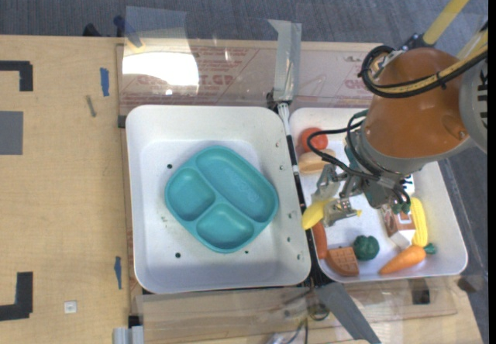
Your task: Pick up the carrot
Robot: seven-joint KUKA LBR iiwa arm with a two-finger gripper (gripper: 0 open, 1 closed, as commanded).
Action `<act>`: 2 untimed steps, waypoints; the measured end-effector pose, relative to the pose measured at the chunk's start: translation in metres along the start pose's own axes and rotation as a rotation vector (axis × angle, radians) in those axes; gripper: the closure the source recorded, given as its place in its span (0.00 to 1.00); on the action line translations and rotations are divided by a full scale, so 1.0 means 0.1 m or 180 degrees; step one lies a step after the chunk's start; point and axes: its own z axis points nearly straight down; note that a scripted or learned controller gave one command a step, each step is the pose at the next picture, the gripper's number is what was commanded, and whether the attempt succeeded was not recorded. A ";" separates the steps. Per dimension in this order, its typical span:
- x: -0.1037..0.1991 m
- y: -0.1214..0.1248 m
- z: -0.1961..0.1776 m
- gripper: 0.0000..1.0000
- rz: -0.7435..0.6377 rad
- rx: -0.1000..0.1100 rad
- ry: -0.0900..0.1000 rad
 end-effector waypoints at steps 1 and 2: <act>-0.09 0.64 -0.59 1.00 -0.0232 0.0001 -0.0047; -0.05 0.30 -2.07 1.00 0.0146 0.0011 -0.0055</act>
